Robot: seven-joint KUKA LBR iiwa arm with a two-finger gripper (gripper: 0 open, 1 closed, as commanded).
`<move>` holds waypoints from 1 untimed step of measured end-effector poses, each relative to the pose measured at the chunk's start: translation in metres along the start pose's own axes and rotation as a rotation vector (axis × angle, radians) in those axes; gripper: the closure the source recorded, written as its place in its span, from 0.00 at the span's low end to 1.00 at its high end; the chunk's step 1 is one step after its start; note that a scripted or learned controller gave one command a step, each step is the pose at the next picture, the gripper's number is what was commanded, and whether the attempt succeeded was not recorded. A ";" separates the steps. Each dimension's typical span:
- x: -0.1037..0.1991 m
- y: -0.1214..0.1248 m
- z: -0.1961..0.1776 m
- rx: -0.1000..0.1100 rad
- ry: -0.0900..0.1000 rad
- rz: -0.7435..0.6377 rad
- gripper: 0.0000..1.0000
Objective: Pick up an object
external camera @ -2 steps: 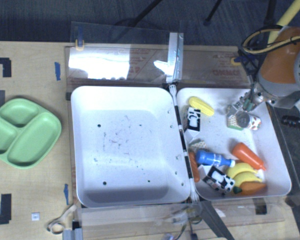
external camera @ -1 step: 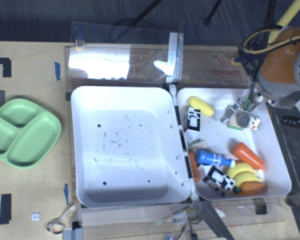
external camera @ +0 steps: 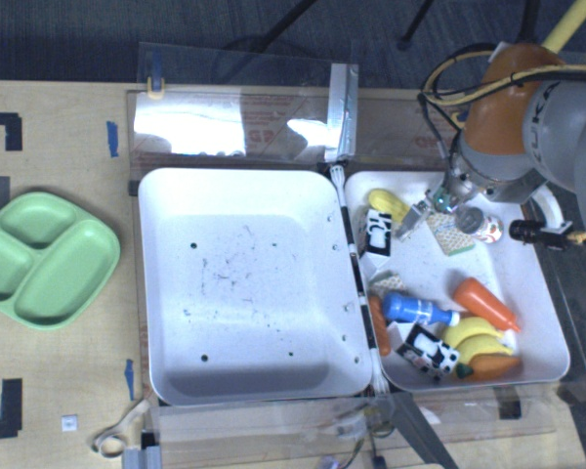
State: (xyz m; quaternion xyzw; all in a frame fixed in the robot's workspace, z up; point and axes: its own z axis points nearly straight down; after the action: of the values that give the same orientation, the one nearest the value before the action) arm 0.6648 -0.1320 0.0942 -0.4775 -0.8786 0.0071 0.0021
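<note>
The grey arm [external camera: 557,135] reaches in from the right, and the gripper [external camera: 413,221] hangs low over the back of the right bin [external camera: 557,345], angled down and to the left. From here I can't tell how wide it is open, and I see nothing caught in it. Just left of its tip lies the yellow fruit-shaped piece [external camera: 386,204]: small, rounded, glossy, a plain bright yellow, tucked into the bin's back left corner. Touching its near side is a black-and-white block [external camera: 376,233], leaning against the bin's left wall. On the tip's other side sits a speckled square pad [external camera: 453,233], pale with red-green flecks, and just beyond that a small round red-and-white thing [external camera: 488,228], too small to name. Nearer the front the bin is crowded: a blue bottle [external camera: 420,311] lying on its side, an orange carrot [external camera: 484,303] slanting beside it, a yellow banana [external camera: 479,336] below that, an orange piece [external camera: 490,364] at the front wall, and a second black-and-white object [external camera: 426,350] against the banana. The left bin [external camera: 156,262] sits alongside, and a green divided plate [external camera: 44,257] rests on the bench well off to the left.
</note>
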 end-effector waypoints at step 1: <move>0.001 0.000 0.000 0.001 -0.001 -0.018 0.00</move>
State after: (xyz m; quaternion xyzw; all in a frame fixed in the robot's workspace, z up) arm 0.6641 -0.1316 0.0938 -0.4694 -0.8829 0.0076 0.0022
